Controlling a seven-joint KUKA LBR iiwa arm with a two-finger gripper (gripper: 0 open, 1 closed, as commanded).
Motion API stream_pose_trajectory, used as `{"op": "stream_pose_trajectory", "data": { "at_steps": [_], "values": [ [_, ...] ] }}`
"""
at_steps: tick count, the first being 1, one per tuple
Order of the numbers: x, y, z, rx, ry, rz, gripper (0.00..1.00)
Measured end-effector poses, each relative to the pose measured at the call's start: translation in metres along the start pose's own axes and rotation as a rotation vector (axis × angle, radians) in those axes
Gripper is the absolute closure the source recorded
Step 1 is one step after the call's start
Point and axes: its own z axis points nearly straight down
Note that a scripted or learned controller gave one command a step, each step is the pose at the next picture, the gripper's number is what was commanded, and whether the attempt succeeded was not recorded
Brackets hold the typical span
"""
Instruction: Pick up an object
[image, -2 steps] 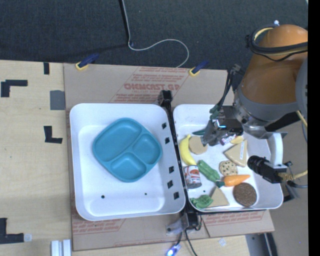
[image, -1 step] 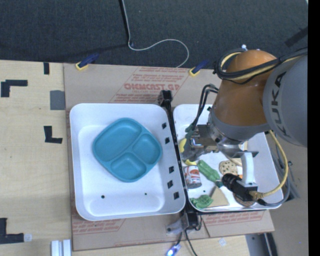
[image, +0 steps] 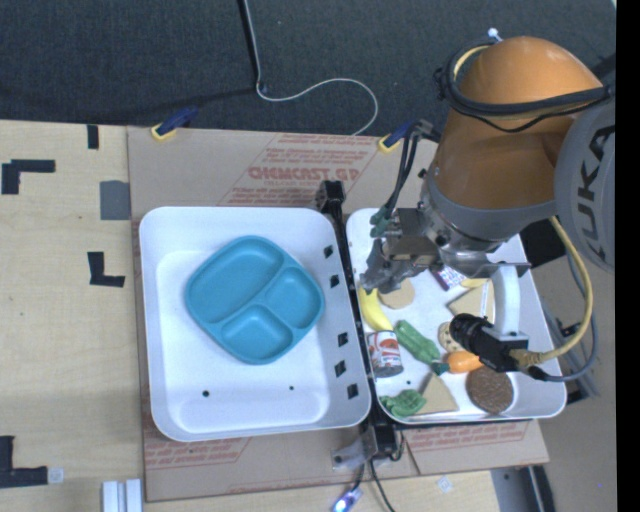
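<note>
Approach step: pincer (image: 392, 268) low over right bin (image: 540, 405) at frame centre-right, open/closed can't tell; banana (image: 374, 309) just below it, next move needs a short descent.

The arm (image: 500, 130) covers the right bin's (image: 545, 405) far end. The hand (image: 395, 265) is too dark to read its grip.

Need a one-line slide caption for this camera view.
KUKA arm's gripper lowered into the right bin above a banana and other toy food; blue divided plate lies in the left bin.
</note>
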Motion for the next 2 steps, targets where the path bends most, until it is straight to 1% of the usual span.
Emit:
{"op": "stream_pose_trajectory", "data": {
  "at_steps": [1,2],
  "values": [
    [0.026,-0.001,-0.018,0.003,0.000,-0.001,1.00],
    [-0.007,0.000,-0.100,-0.005,0.000,0.003,1.00]
  ]
}}
